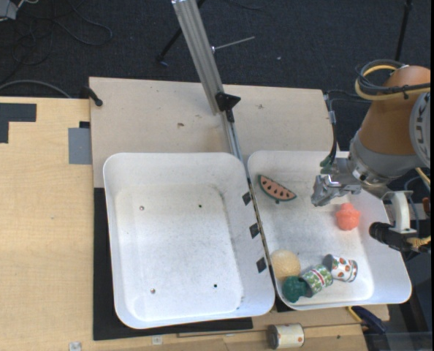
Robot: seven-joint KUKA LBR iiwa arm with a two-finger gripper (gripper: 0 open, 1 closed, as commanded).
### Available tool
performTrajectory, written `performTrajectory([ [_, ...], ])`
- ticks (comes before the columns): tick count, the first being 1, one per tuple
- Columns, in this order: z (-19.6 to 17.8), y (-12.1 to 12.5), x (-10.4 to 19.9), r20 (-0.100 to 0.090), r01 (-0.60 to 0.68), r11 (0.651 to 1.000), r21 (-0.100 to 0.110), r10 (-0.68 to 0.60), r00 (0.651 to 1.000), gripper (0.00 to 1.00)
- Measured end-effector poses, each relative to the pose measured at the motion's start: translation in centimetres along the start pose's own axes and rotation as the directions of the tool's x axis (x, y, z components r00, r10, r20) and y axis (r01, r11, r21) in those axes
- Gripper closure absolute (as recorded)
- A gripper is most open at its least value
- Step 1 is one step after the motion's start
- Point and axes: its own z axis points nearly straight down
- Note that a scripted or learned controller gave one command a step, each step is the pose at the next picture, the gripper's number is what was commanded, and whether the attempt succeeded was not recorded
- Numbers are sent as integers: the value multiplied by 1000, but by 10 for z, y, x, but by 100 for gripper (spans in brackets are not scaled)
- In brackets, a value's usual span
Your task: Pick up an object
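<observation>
Two shallow white bins are seen side by side on the surface [166, 115]. The left bin [129, 196] occupies the middle of the frame, and the right bin [392, 287] lies toward the lower right.

The arm [392, 123], grey with an orange section, is seen entering from the right edge. Its claw [325, 190] is positioned over the upper part of the right bin, near that bin's centre. Whether the claw is open or closed cannot be told from this view, and nothing can be seen held in it.

Several objects are found in the right bin. A watermelon slice toy [277, 189] lies in the bin's upper left part, left of the claw. An orange-pink ball [347, 216] sits just below and to the right of the claw, apart from it. Along the bin's lower edge a pale yellow ball [284, 261], a dark green object [294, 289], and two small patterned cans [330, 273] are grouped close together.

A slanted metal rail [202, 53] is seen rising at the top centre of the frame.
</observation>
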Motion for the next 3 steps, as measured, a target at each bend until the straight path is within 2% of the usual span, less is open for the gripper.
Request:
performTrajectory([
  [1,-59,9,-4,0,0,1000,-1,0,1000,100],
  [2,-65,9,-4,-1,3,1000,4,-3,1000,100],
  [3,-53,18,42,-3,2,1000,8,-2,1000,100],
])
